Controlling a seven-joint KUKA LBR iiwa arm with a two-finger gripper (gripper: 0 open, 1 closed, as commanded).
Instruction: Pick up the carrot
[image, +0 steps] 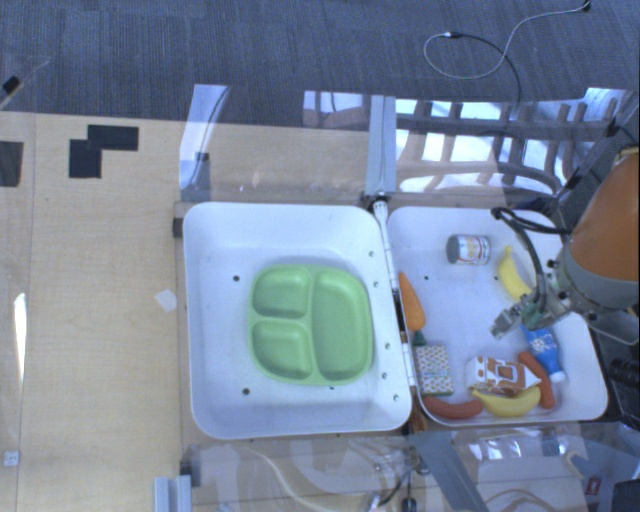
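The carrot (411, 302) is orange and lies lengthwise against the left wall of the right bin (440, 225), its narrow end pointing to the back. My gripper (518, 320) hangs over the right half of that bin, well to the right of the carrot and apart from it. It is open, with nothing between its fingers. It sits just in front of a yellow banana (513, 274) and just above a blue tube (545, 352).
The right bin also holds a small can (468, 248), a patterned packet (433, 368), a carton (503, 373), a second banana (506, 403) and a red sausage (452, 408). A green divided plate (311, 323) lies in the left bin (215, 260).
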